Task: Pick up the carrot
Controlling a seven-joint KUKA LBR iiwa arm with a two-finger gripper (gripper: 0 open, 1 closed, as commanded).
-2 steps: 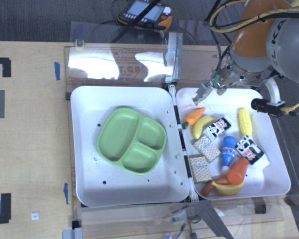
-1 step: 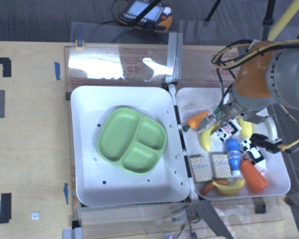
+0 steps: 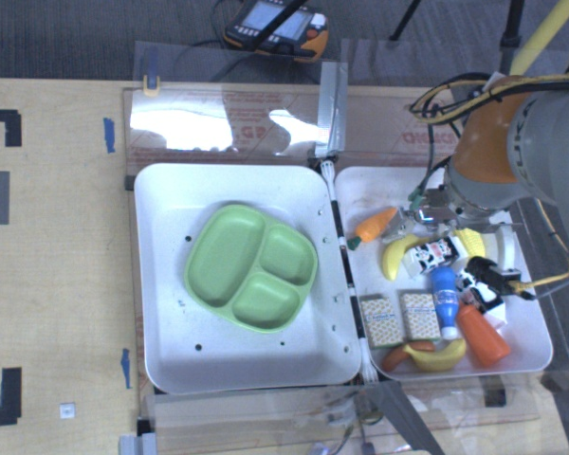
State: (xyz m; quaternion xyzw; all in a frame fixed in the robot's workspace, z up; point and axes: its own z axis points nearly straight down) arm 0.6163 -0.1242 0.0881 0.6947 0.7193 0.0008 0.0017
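The carrot (image 3: 375, 225) is small and orange with a green stub at its left end. It lies tilted in the right bin (image 3: 536, 349), close to that bin's upper left wall. My gripper (image 3: 419, 212) hangs just right of the carrot's thick end, low over the bin and under the grey wrist with its orange band (image 3: 482, 150). Nothing is visibly held.
Crowded below the gripper are a yellow banana (image 3: 396, 253), a white printed pack (image 3: 437, 252), a blue bottle (image 3: 445, 300), an orange bottle (image 3: 481, 336), two cracker packs (image 3: 381, 318) and a second banana (image 3: 436, 354). In the left bin (image 3: 161, 207) lies a green divided plate (image 3: 251, 265).
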